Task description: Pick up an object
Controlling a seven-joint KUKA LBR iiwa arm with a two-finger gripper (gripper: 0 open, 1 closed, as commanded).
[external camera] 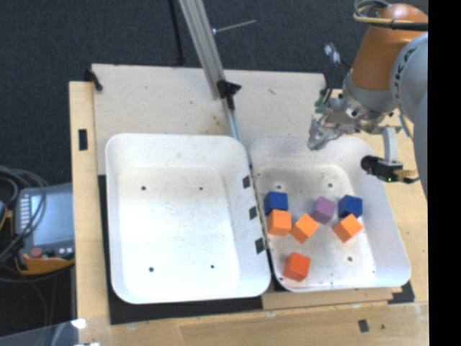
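Observation:
Several small blocks lie in the right bin (382, 265): a blue one (276, 200), an orange one (279, 222), another orange one (305, 227), a purple one (324, 209), a second blue one (351, 205), an orange one (348, 228) and a red-orange one (297, 266) nearest the front. My gripper (318, 140) hangs over the bin's back rim, above and behind the blocks, with nothing visible between its fingers. Whether they are open or shut is not clear from this angle.
The left bin (122, 193) sits beside the right one, their rims meeting in the middle. A slanted metal pole (205, 45) rises from behind the bins. A grey device with cables (43, 225) lies off the bench at left.

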